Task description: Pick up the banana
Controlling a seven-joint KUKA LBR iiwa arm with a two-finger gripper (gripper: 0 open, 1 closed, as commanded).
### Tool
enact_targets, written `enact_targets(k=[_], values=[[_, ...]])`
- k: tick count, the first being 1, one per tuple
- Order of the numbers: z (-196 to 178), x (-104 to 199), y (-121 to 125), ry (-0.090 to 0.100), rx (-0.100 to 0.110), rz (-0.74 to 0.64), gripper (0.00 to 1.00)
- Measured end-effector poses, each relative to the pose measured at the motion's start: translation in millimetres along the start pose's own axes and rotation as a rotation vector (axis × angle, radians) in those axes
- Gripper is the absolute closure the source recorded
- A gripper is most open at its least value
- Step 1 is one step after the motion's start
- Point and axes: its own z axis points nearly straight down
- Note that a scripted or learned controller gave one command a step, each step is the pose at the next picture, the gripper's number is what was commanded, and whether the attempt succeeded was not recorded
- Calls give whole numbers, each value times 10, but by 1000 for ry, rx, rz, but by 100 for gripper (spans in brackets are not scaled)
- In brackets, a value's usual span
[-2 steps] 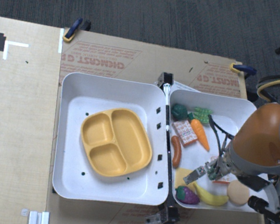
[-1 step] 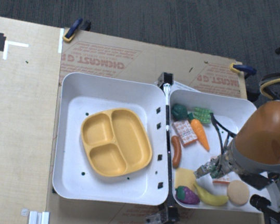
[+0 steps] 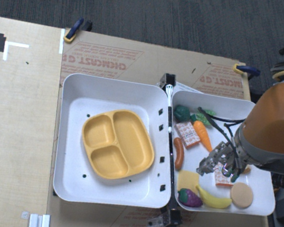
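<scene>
The banana (image 3: pixel 214 199) lay untouched along the front edge of the right bin (image 3: pixel 258 210), between a purple piece (image 3: pixel 190 197) and a round biscuit (image 3: pixel 241 195). The gripper (image 3: pixel 218 163) hung above it (grip state: cannot tell). Pickup remained outstanding.

Wrist band: broad glossy orange dome (image 3: pixel 283 114)
Link below band: grey metal ring (image 3: pixel 264 153)
Cables: thin black leads at its 10 o'clock
Gripper: small dark grey metal two-finger gripper (image 3: pixel 220 163)
</scene>
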Motion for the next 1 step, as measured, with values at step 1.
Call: enact_targets(k=[1], values=[[0,0,0,0,0,0,0]])
